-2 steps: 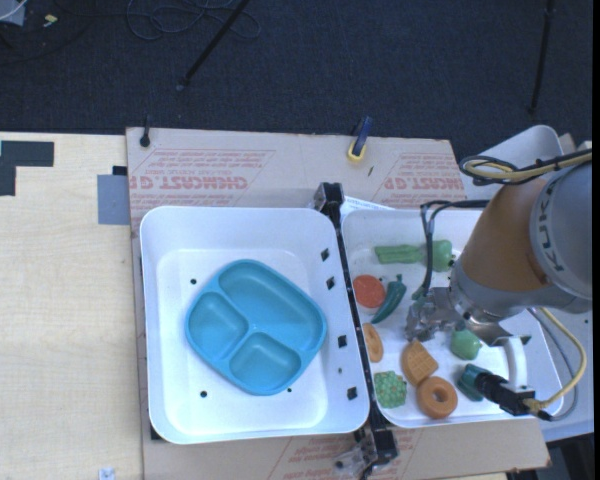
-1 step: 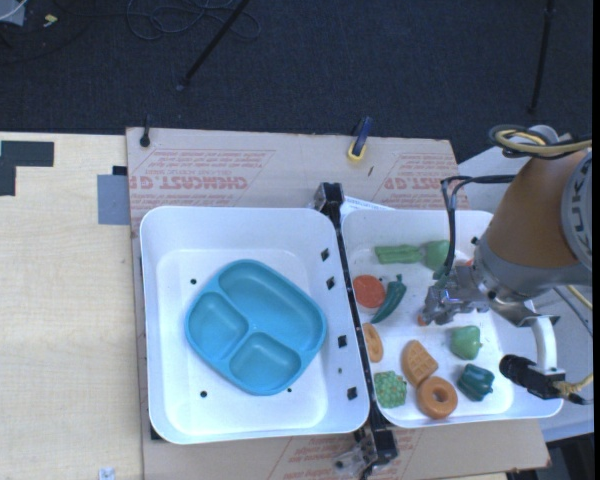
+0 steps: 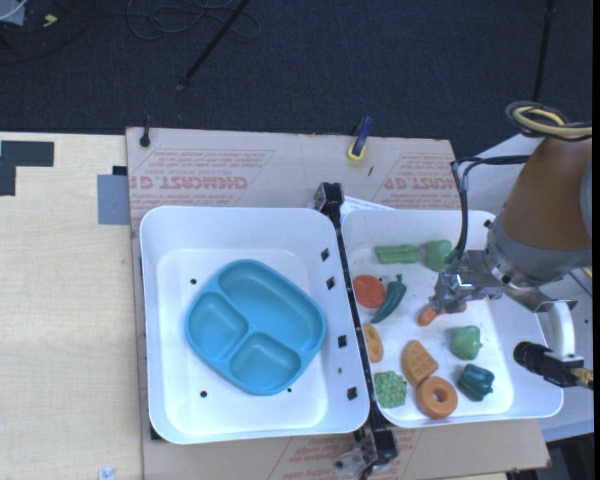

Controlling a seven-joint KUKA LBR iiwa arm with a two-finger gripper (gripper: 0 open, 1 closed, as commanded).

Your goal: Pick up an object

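I have the gripper (image 3: 453, 290) low in the right white bin (image 3: 525, 398), right of centre frame, above a small orange carrot-shaped toy (image 3: 426, 316). Finger state: cannot tell. Next, I judge, descend squarely onto it.

Robot lab — taped cardboard (image 3: 210, 173) bench, loose cables (image 3: 170, 8), bins (image 3: 170, 268).

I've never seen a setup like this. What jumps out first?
The bright blue divided plate lies alone in the left bin. The right bin holds a scatter of toy food, such as a ring-shaped doughnut near its front edge. The gripper reaches down among them from the right.
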